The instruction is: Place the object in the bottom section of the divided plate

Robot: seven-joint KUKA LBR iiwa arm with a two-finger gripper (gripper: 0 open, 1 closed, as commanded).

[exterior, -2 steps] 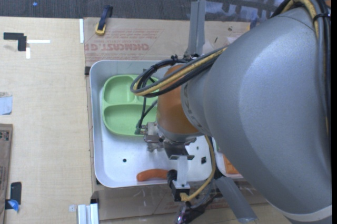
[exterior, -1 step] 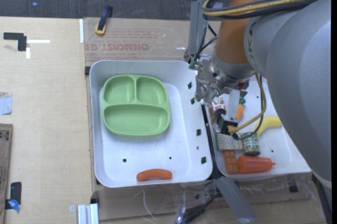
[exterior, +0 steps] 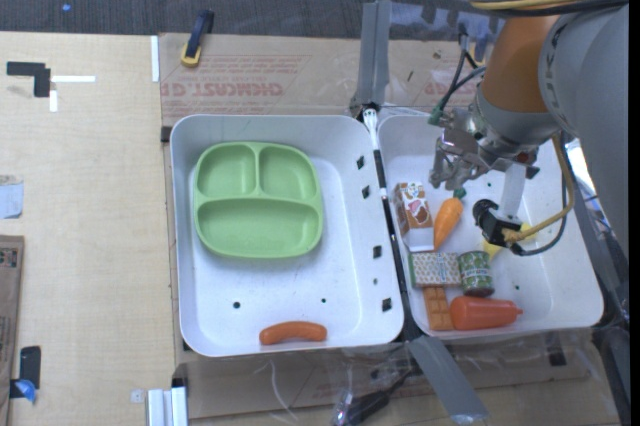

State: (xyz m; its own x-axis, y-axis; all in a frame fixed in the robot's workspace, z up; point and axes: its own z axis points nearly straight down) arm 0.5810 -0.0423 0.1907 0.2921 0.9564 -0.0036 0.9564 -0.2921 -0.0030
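Overhead, the gripper (exterior: 452,176) hovers above a toy carrot (exterior: 446,220); its finger state is unclear, and the green divided plate (exterior: 259,201) awaits.

Matt green plastic plate (exterior: 258,200) (smooth), glossy white bins (exterior: 190,244), seemingly plastic.
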